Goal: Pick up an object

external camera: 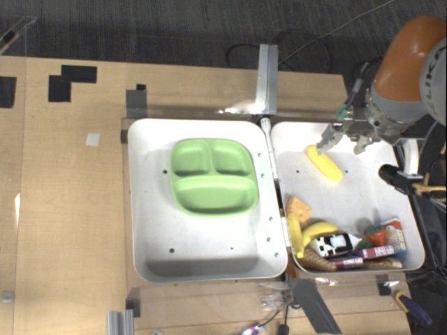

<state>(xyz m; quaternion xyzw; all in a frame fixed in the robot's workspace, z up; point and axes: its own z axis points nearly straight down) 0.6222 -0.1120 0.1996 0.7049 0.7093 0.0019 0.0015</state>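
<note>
The wooden bench carries two shallow white bins side by side. The left bin holds one thing, a green divided plate lying flat toward its far half, three compartments facing up. The right bin has its load gathered along the near wall, apart from one piece. The grey arm with its orange band comes in from the right and hangs over the far right part of that bin.

The gripper sits low over the far side of the right bin, its two fingers spread apart with nothing between them. Just to the near left of the left finger lies a yellow corn-like piece, tilted on the bin floor, close to the fingertip but not clasped.

Along the near wall there is a yellow banana, a tan wedge touching it on the far side, a black-and-white toy, a red item and a small can at the right.
</note>
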